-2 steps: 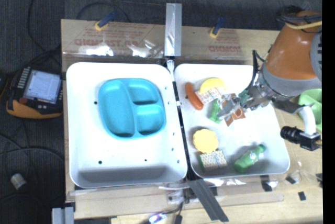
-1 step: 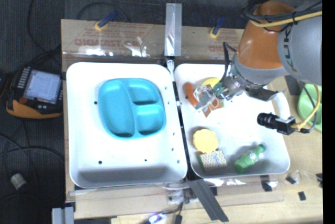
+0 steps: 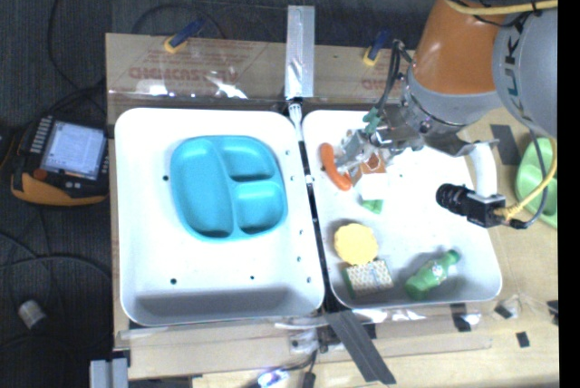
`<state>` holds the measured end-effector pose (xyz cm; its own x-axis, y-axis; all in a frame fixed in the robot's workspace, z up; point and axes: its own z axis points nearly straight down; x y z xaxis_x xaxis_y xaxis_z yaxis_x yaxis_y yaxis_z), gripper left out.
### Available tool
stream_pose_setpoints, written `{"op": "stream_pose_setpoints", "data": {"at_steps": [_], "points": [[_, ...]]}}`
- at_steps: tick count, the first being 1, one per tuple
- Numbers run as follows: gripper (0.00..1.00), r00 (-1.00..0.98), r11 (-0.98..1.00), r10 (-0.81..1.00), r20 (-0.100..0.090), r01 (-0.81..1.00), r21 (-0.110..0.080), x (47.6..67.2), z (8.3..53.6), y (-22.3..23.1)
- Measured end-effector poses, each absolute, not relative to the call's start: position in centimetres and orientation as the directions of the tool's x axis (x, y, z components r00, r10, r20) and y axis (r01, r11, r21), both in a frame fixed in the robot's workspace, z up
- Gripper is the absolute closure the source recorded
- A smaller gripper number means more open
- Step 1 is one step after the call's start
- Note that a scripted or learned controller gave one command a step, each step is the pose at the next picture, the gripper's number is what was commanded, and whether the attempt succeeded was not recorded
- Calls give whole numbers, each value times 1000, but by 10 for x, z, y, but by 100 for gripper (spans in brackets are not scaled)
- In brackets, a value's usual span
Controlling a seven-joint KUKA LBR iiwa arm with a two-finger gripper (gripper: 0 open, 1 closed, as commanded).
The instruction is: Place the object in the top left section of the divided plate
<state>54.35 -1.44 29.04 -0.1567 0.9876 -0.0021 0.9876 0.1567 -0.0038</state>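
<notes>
A blue divided plate (image 3: 227, 187) lies in the left bin (image 3: 149, 268); it has one large section on the left and two smaller ones on the right. My gripper (image 3: 361, 150) hangs low over the upper left part of the right bin (image 3: 480, 259). Just to its left an orange elongated toy (image 3: 333, 169) lies by the bin's left wall. A small orange-brown piece (image 3: 372, 165) shows right under the gripper, and I cannot see whether it is held.
The right bin also holds a small green piece (image 3: 372, 203), a yellow round item (image 3: 355, 241), a speckled block (image 3: 369, 276) and a green bottle (image 3: 433, 273). A black cylinder (image 3: 464, 200) on the arm sticks out over the bin's right side.
</notes>
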Motion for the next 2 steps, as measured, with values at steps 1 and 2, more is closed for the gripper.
{"op": "stream_pose_setpoints", "data": {"at_steps": [1,2], "points": [[100,-72,72,997,-3,997,-4,599,279,26],[100,146,-146,989,-3,989,-6,591,226,79]]}}
